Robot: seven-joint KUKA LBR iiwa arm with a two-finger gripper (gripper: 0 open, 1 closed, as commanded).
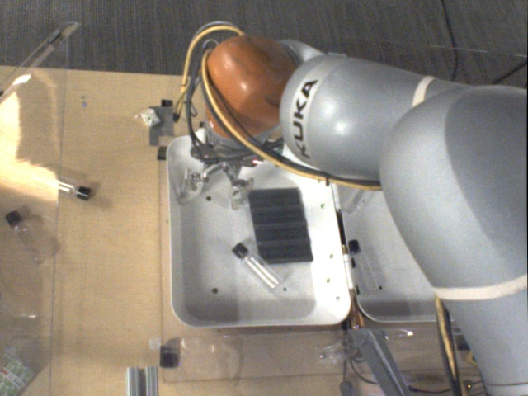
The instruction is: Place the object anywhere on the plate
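Gripper (217,181) released, empty, 11 o'clock off ribbed blk plate (280,223), prob. prepped to grab. Your capped vial (256,265) lies flat, plate's 7 o'clock.

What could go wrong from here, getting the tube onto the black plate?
The tube lies flat close by the plate's corner; the gripper, coming down there, may knock the plate. The tube is thin and clear, so it may slip or roll away.
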